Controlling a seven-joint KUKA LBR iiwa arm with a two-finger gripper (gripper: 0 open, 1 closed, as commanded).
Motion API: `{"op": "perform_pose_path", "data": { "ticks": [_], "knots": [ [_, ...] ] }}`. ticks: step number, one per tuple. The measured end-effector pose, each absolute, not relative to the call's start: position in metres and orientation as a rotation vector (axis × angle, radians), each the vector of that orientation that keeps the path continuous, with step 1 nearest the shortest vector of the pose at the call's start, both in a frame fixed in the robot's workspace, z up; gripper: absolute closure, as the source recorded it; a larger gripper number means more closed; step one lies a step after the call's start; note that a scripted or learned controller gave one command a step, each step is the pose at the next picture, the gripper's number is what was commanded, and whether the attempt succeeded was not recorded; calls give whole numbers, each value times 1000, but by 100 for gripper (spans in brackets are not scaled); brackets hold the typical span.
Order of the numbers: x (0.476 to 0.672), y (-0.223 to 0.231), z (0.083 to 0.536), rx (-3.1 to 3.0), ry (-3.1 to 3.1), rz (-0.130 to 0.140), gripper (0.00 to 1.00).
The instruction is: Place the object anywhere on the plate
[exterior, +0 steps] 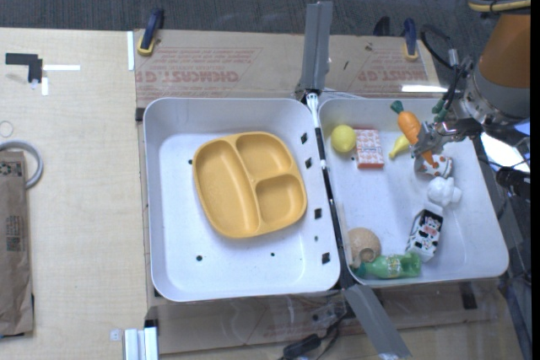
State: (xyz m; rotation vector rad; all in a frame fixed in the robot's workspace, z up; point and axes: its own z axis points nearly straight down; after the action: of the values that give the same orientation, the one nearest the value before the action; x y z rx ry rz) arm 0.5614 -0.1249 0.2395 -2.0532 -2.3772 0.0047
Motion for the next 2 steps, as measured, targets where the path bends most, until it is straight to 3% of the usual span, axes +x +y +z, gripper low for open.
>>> {"op": "perform_pose_path", "data": {
  "ticks": [1,2],
  "knots": [
    [581,-36,240,-1856,-2535,2,100],
    [552,70,191,-1663,-2664,4,100]
  ]
}}
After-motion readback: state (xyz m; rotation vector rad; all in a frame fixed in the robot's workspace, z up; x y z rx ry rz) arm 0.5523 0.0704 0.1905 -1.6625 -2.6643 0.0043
